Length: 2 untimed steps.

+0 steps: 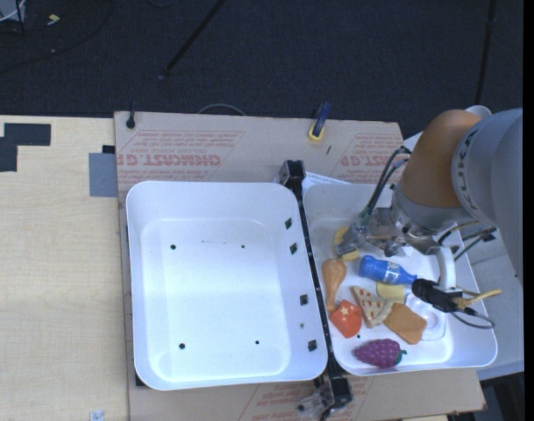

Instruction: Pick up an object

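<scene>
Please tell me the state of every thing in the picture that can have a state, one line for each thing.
left bin: flat on the bench, upright.
right bin: holds the toy foods.
gripper: low inside the right bin, near its upper part.
blue bottle: lying on its side.
carrot: lying in the bin.
grapes: lying near the front wall.
waffle slice: lying flat.

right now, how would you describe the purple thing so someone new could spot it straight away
Start at the right-hand white bin, the one crowded with toy food beneath the arm. Go to its near edge, at the bottom of the pile. There lies the purple grape bunch, bumpy and dark violet, just below the red piece and the orange slab; nothing else there is purple.
</scene>
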Each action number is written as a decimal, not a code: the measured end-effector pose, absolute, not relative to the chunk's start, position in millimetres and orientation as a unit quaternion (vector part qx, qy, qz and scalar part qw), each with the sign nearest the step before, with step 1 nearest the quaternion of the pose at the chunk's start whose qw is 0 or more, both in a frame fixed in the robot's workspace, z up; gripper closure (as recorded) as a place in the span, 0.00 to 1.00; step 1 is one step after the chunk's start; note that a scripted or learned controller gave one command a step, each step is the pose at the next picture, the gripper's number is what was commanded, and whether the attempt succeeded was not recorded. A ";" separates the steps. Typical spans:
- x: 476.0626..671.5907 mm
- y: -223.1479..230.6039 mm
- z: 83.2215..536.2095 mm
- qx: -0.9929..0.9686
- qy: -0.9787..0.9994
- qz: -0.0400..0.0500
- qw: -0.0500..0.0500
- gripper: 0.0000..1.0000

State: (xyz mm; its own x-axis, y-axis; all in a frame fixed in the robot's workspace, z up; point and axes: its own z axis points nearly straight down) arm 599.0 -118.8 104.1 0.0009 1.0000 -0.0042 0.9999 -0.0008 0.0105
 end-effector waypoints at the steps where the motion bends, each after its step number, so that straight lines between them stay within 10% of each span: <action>1: 645.5 -80.4 87.2 0.706 0.708 0.001 -0.001 0.00; 2: 598.9 -81.7 89.0 0.707 0.707 -0.002 -0.003 0.00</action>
State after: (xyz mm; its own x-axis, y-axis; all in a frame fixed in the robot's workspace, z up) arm 598.9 -81.7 89.0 0.0008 1.0000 0.0010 1.0000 -0.0008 -0.0066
